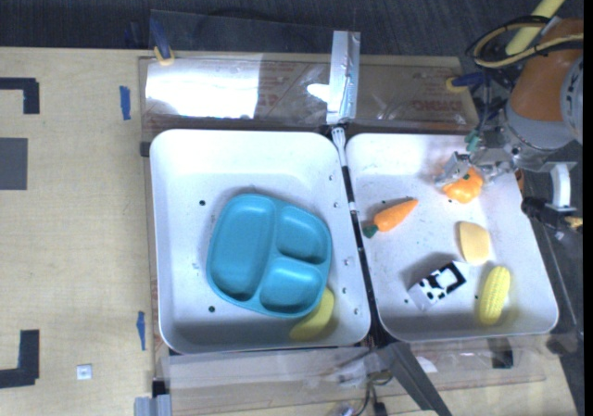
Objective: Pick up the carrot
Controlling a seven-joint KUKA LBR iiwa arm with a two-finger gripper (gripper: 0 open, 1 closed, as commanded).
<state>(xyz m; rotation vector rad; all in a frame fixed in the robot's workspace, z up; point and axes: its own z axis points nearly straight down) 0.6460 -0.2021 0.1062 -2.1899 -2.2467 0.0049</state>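
Observation:
The carrot (395, 214), orange with a green stem end, lies tilted in the right bin (528, 247) near its left wall. My gripper (467, 167) hangs over the bin's far right part, up and to the right of the carrot and apart from it. A small orange piece (463, 188) lies right under the gripper, and I cannot tell whether they touch.
In the right bin also lie a pale yellow piece (473, 242), a corn cob (493, 294) and a black-and-white block (437, 283). The left bin (176, 220) holds a blue divided plate (268, 255) with a yellow item (318, 317) under its near corner.

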